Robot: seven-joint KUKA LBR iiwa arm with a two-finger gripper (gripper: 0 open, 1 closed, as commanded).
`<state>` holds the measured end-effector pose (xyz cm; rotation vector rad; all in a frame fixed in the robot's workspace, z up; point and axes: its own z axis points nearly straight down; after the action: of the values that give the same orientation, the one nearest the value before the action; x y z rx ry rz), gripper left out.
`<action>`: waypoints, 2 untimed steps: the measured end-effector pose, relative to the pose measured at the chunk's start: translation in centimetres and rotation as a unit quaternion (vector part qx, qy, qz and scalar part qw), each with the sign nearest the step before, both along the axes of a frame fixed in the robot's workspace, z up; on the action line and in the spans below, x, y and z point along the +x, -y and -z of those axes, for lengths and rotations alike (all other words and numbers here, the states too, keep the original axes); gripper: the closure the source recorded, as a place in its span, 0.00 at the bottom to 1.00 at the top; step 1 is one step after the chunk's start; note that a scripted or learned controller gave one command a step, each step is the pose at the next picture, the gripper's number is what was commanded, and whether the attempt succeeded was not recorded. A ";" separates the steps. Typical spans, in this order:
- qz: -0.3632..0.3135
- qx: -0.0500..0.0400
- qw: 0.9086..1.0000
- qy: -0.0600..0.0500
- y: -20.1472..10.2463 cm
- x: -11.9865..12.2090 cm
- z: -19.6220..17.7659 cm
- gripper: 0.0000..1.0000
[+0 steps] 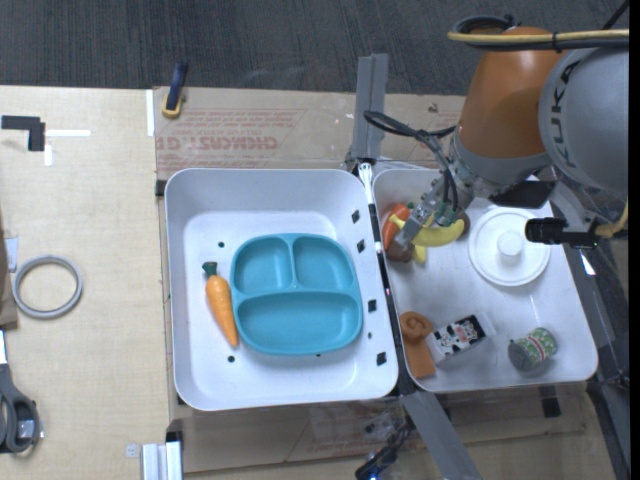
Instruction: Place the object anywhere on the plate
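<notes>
We read "KUKA" on the arm (590,88); the end effector (432,216) hangs over the right bin (560,368), spread unclear, at the banana (445,233); the blue plate (297,294) sits in the left bin (190,268).

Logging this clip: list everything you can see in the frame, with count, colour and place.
bins: two, white, side by side on the bench
plate: one, blue, three compartments, middle of left bin
carrot: one, orange with green top, left bin, beside the plate's left edge
banana: one, yellow, upper left of right bin, under the hand
red-orange fruit: one, right bin, just left of the banana
white disc: one, right bin, upper middle
brown toy: one, lower left of right bin
black-and-white carton: one, lower right bin
green-grey can: one, lower right corner of right bin
tape roll: one, grey, bench far left
arm: one, grey with orange band, from the right
hand: one, low over the banana
</notes>
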<state>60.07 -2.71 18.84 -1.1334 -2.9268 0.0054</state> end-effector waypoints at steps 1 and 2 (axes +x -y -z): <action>0.001 0.000 1.000 -0.001 -10.4 -3.9 0.0 1.00; -0.085 0.000 0.996 -0.001 -14.7 -3.0 2.3 1.00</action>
<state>57.06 11.95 16.55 -0.8810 -3.0111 0.0060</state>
